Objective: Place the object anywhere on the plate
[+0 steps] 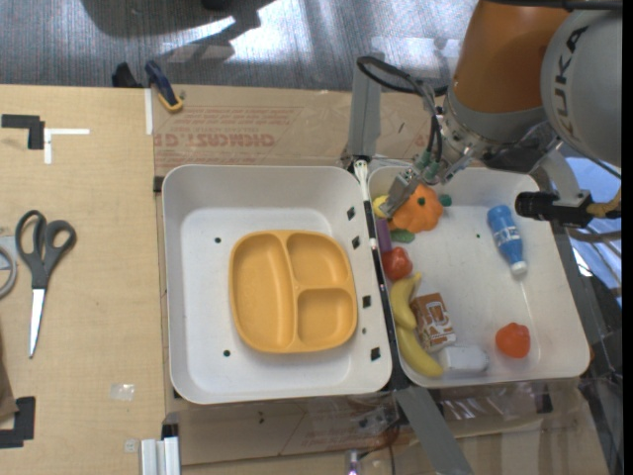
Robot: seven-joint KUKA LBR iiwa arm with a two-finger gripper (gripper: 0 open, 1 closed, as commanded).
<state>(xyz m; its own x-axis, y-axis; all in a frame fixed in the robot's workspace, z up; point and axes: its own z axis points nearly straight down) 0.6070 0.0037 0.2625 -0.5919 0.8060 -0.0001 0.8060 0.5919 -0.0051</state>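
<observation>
A yellow plate (293, 291) with three compartments lies in the left bin (188, 265). In the right bin (554, 344), near its far left corner, sits an orange toy fruit (415, 212) with a green stem. My gripper (400, 193) hangs low right at the upper left side of that orange fruit, close to the wall between the bins. The arm's wrist partly covers the spot, so contact with the fruit is unclear. Nothing lies on the plate.
The right bin also holds a red tomato (397, 263), a banana (407, 327), a brown box (433, 322), a blue bottle (506, 237), a small orange ball (512, 339) and a white item (465, 358). Scissors (41, 255) lie on the bench at left.
</observation>
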